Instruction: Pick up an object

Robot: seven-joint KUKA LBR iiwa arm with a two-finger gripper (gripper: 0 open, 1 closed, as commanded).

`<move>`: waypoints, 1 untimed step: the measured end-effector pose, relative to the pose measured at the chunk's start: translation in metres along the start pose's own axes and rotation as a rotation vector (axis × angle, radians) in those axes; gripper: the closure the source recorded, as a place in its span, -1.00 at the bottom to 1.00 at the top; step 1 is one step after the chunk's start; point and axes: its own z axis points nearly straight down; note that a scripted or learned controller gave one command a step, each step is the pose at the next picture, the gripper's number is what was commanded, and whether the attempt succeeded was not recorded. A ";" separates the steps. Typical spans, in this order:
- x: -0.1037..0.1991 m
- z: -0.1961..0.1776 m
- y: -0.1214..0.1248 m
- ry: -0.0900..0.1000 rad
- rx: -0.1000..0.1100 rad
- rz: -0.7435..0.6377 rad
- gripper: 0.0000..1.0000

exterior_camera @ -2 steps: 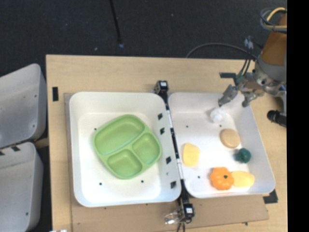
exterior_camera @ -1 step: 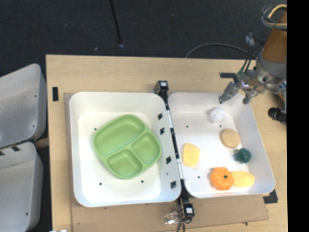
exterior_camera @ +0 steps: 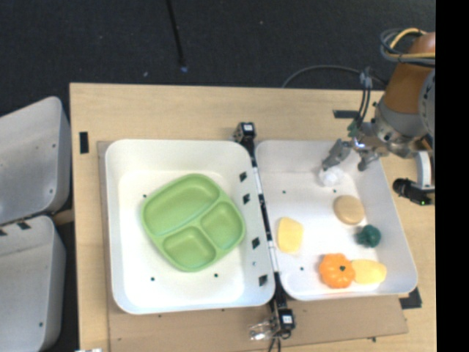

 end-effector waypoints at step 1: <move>-0.001 0.052 -0.001 0.000 0.000 -0.002 -1.00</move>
